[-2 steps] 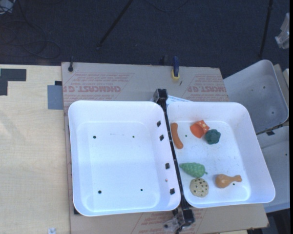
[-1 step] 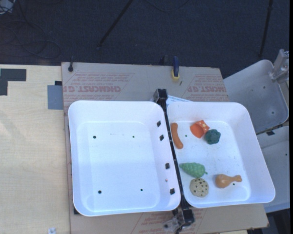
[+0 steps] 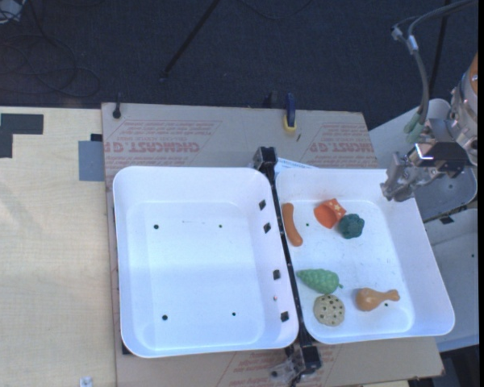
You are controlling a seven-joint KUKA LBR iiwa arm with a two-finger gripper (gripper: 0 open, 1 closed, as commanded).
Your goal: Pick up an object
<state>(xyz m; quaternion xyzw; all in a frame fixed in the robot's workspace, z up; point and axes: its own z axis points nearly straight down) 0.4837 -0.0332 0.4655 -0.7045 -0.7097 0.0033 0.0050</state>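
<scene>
The right bin (image 3: 419, 240) holds several toy foods. An orange sausage (image 3: 291, 223) lies by its left wall, with an orange-red piece (image 3: 330, 213) and a dark green broccoli (image 3: 352, 226) near the middle. A light green leafy piece (image 3: 319, 280), a speckled round cookie (image 3: 329, 310) and a tan chicken leg (image 3: 376, 298) lie toward the front. My gripper (image 3: 397, 185) hangs over the bin's far right corner, well away from all the pieces, and nothing shows between its fingers.
The left bin (image 3: 129, 240) sits beside the right one, with black clips (image 3: 265, 158) along the shared rims. Both rest on a cardboard sheet (image 3: 194, 139). A grey hose (image 3: 419, 63) arcs above the arm at the right.
</scene>
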